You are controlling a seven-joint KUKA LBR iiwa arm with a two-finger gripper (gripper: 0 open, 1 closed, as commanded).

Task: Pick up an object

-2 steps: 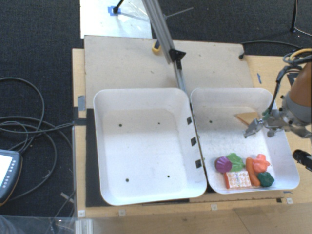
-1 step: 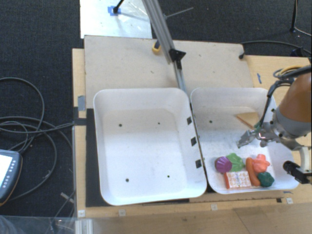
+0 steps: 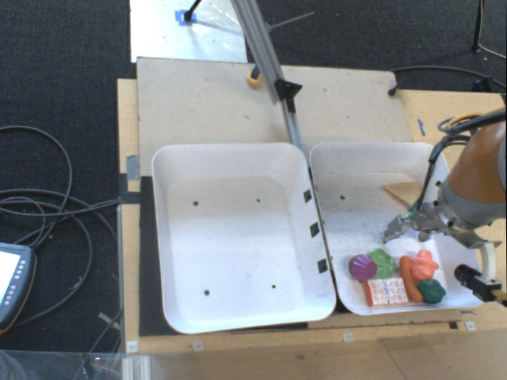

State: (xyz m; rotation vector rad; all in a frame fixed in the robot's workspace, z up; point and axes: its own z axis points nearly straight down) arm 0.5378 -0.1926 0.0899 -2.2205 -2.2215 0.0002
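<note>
The right bin (image 3: 348, 172) holds a cluster of small toys at its near right corner: a purple piece (image 3: 363, 267), a green piece (image 3: 383, 260), an orange carrot (image 3: 409, 275), a salmon piece (image 3: 426, 263), a dark green piece (image 3: 432, 291) and a red-and-white box (image 3: 386, 292). A tan wedge (image 3: 402, 191) lies farther back by the right wall. My gripper (image 3: 412, 226) hangs just above and behind the toy cluster, between the wedge and the green piece. Nothing shows held in it.
The left bin (image 3: 230, 165) sits beside the right one, sharing a middle wall with black clips (image 3: 314, 229). A slanted grey pole (image 3: 261, 38) crosses the back of the bench. Cables and a tablet (image 3: 12, 279) lie on the floor at left.
</note>
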